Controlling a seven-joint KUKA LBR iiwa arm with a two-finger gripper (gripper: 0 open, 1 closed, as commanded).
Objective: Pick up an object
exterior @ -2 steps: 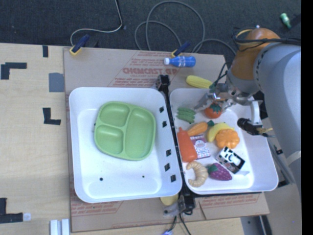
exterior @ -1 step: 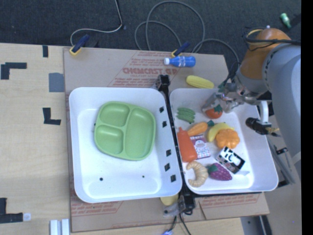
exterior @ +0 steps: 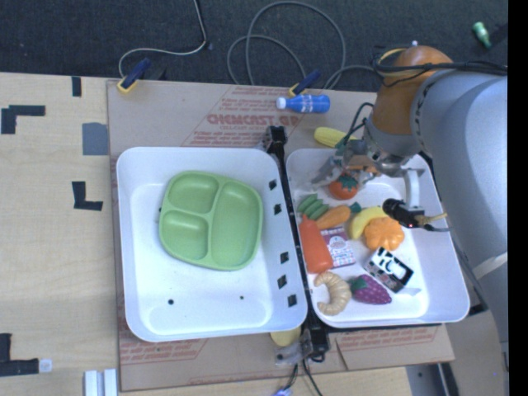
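Observation:
My gripper hangs low over the back of the right bin, just above a red tomato, and may be touching it. Toy food lies in front of it: a green vegetable, a carrot, a banana, an orange, a red-orange packet, a small red and white box, a black and white item, purple grapes and a croissant. The arm covers the bin's right rear corner.
The left bin holds a green divided plate. Behind the bins, on the cardboard, lie a blue and white bottle and a yellow item. Cables loop across the dark floor at the back.

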